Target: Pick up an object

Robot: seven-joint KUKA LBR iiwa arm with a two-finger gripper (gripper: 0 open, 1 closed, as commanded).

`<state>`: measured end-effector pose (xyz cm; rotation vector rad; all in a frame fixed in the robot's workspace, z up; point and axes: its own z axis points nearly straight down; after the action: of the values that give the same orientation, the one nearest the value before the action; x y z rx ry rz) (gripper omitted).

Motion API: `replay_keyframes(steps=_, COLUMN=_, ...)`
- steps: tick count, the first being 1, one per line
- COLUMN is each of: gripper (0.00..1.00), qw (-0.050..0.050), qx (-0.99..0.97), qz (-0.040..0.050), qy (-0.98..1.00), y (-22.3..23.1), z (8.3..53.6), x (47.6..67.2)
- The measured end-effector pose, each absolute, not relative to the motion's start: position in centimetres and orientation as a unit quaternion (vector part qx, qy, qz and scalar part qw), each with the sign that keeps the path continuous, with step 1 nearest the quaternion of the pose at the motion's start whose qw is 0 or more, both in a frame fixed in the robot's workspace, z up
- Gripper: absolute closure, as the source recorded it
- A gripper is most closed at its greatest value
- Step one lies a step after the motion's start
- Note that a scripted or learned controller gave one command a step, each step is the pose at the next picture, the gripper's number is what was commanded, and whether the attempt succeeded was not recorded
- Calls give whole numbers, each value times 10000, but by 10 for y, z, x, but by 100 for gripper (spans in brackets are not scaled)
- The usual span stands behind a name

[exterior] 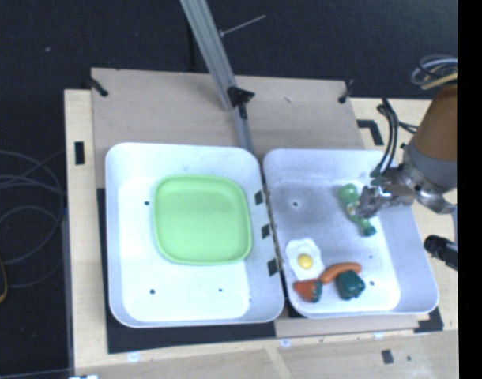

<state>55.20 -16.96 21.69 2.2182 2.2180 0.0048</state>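
A pale wooden desk [186,93] on dark flooring carries two white bins. The left bin [130,212] holds a green plate [201,219]. In the right bin [399,275], a fried egg [304,257], sausage [340,272], carrot [308,290] and dark green pepper [351,286] cluster at its near edge. The pincer [367,204] sits low over a green toy [354,204] (probably the target) beyond the egg; I cannot tell whether it is spread or pinching.

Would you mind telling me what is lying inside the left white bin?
The left white bin holds a flat, square light-green plastic plate. Whatever lies beneath the plate is covered.
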Motion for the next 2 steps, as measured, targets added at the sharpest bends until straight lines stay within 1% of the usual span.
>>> replay_keyframes(steps=1, gripper=100, qw=0, qx=7057, qz=6, qy=7085, y=-118, z=212, x=557)
replay_keyframes(steps=2, gripper=100, qw=0, qx=7058, qz=7, qy=7084, y=-69, z=209, x=563)
